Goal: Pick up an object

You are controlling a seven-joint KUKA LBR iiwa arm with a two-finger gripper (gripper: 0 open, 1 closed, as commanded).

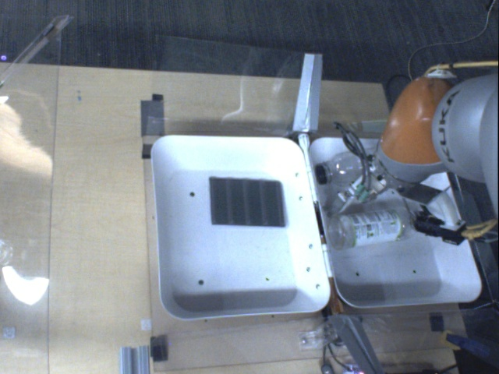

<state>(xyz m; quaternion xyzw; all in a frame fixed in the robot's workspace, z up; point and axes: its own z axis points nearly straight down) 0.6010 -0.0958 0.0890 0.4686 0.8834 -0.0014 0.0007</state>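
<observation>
The camera view looked down on a wooden counter (86,209) carrying 2 white bins. The arm (460,123), grey with an orange band, reached in over the right bin (405,287), and its claw (365,187) sat low inside that bin among dark cables. Whether the claw was spread or closed could not be told, since the wrist and cables hid its tips, and nothing was clearly seen held in it.

Just below the claw lay a clear plastic bottle (370,228) on its side, label showing, with its length running across the bin. Just to the claw's left, toward the wall between the bins, lay a second clear bottle (337,167) with a dark cap. Well to the left of the claw, the left bin (179,279) held a dark ribbed panel (247,202) on its floor.

Judging from this, the step in hand was the reach down toward a bottle, with the grasp itself unconfirmed. The next move probably called for closing squarely across a bottle's round body, since smooth plastic could roll or slip out.
</observation>
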